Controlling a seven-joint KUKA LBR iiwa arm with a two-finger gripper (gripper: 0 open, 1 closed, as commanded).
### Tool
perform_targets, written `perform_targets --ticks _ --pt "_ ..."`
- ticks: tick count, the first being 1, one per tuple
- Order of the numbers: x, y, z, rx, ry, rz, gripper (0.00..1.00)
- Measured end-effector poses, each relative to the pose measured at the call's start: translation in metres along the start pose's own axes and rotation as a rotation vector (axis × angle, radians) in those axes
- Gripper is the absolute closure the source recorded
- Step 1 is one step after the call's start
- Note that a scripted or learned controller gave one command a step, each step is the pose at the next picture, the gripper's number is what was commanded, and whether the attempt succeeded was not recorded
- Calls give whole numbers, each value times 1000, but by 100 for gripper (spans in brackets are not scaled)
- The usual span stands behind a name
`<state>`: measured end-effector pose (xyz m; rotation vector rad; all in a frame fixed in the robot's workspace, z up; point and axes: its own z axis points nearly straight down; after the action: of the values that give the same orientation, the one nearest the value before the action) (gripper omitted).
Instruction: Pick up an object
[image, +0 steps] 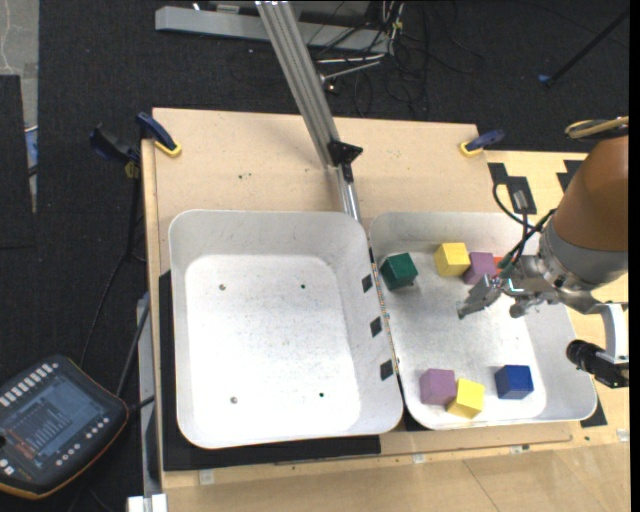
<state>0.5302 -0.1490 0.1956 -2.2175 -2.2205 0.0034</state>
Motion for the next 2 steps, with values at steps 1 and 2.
perform_targets --ticks 1,2 --pt "0 1 -2 -4 -1 1 0" --pt "10 4 55 1 1 1 0"
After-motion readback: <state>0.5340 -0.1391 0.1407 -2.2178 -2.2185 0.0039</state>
